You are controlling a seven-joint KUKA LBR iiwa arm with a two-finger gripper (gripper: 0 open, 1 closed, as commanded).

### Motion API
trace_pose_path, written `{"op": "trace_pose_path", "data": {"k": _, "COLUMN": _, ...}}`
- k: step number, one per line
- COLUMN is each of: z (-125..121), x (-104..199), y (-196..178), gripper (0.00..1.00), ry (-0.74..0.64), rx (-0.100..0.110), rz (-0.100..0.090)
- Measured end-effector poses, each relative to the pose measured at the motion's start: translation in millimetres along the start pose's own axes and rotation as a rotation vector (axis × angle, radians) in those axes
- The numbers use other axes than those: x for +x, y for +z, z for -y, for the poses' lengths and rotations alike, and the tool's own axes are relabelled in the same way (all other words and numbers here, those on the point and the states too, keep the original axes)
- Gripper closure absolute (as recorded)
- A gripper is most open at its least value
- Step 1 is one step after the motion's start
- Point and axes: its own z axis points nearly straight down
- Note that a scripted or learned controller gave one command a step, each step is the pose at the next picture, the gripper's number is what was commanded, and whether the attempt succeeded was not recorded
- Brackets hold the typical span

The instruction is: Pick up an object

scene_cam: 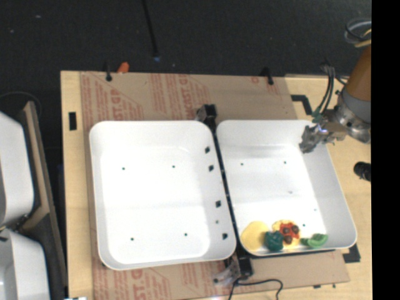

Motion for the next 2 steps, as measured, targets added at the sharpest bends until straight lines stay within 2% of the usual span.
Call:
{"op": "trace_pose_path", "data": {"k": 1, "z": -0.1, "x": -0.8, "y": -24.8, "gripper": 1.0, "ry": 0.0, "rx": 0.004, "rz": -0.001}}
{"op": "trace_pose_path", "data": {"k": 2, "z": 4.0, "x": 55.6, "y": -28.9, "gripper": 1.0, "ry": -0.004, "rx": 0.005, "rz": -0.002}}
